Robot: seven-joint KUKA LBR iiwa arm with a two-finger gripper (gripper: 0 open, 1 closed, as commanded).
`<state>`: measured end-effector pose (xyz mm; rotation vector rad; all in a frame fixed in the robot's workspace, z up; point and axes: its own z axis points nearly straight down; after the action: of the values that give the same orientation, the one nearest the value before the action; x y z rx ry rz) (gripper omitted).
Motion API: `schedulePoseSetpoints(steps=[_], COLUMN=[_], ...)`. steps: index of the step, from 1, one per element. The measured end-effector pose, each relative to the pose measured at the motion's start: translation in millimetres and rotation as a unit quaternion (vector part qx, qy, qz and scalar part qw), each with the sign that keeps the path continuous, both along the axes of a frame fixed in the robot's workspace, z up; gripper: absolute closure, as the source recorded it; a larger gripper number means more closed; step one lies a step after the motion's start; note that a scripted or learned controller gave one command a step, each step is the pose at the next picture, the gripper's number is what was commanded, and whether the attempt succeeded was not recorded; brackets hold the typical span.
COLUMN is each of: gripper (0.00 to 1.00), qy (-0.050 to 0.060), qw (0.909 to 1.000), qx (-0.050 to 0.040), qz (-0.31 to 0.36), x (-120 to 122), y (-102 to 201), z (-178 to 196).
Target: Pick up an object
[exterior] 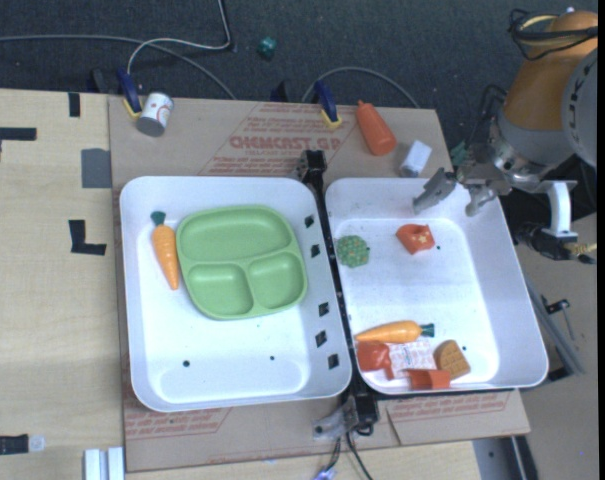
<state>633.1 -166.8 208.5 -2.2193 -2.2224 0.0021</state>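
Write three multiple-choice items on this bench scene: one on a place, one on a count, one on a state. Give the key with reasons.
1. Where is the green divided plate?
A. left bin
B. right bin
C. on the cardboard

2. How many carrots lie in the two bins?
A. one
B. two
C. four

3. The end effector is:
A. clamped on the plate
B. holding nothing, at the right bin's far rim
C. carrying a carrot

Key: A, the plate lies in the left bin; B, one carrot per bin, the other on the right; B, nothing sits between its fingers.

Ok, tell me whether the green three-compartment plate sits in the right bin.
No, the green three-compartment plate lies in the left white bin, beside an orange toy carrot.
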Motion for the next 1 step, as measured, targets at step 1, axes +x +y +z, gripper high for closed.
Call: schedulePoseSetpoints(steps=[1], gripper=[0.0], qy=[-0.003], qw=[1.0], qx=[-0.0016], qz=[0.0], x=[26.0], y=[-37.3], z=[-121.2])
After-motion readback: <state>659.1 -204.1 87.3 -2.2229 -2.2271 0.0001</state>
